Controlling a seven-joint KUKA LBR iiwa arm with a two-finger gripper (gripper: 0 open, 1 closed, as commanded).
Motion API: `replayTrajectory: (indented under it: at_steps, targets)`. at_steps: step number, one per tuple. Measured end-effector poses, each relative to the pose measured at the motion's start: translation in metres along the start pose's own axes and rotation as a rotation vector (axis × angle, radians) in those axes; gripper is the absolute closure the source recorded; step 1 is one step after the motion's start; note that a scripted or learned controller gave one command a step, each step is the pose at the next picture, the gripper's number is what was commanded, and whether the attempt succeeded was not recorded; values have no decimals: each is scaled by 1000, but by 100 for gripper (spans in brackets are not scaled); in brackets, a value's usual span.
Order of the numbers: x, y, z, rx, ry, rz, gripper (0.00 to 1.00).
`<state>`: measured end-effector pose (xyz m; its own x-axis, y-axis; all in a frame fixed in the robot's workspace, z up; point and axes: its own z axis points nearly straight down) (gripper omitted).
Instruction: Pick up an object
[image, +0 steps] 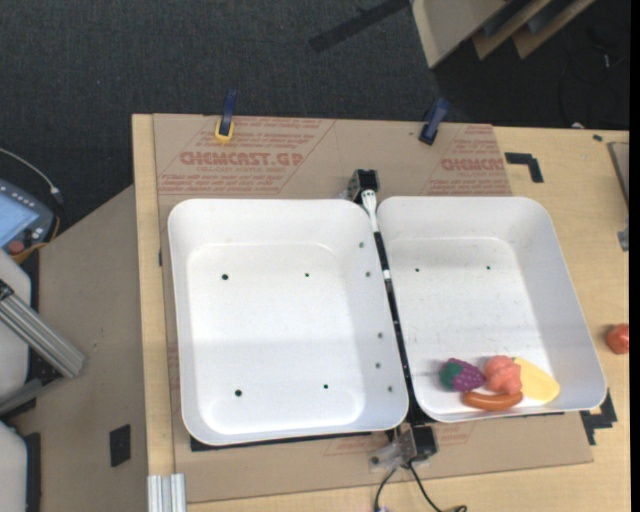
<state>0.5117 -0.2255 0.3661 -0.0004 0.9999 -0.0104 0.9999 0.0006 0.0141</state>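
Camera view: two white bins side by side on the worktop. Right bin has a toy cluster in its near corner: purple grapes, pink toy, yellow piece and sausage, all touching. Left bin bare. Gripper state: can't tell.

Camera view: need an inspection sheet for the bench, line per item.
Surface: brown board bearing left bin and right bin, side by side.
Job's things: purple grapes, pink toy, yellow piece, orange sausage, clustered in the right bin's near corner.
Clutter: small orange thing on the bench right of the bins.
End effector: nothing seen.
Cables: black cable at the near edge.
Surroundings: two clamps on the far edge; dark floor.
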Motion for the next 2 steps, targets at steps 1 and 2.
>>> replayTrajectory:
  at_steps: [1, 2]
  targets:
    - [0, 1, -11, -4, -3, 0, 100]
    - [-1, 2, -21, -8, -5, -1, 100]
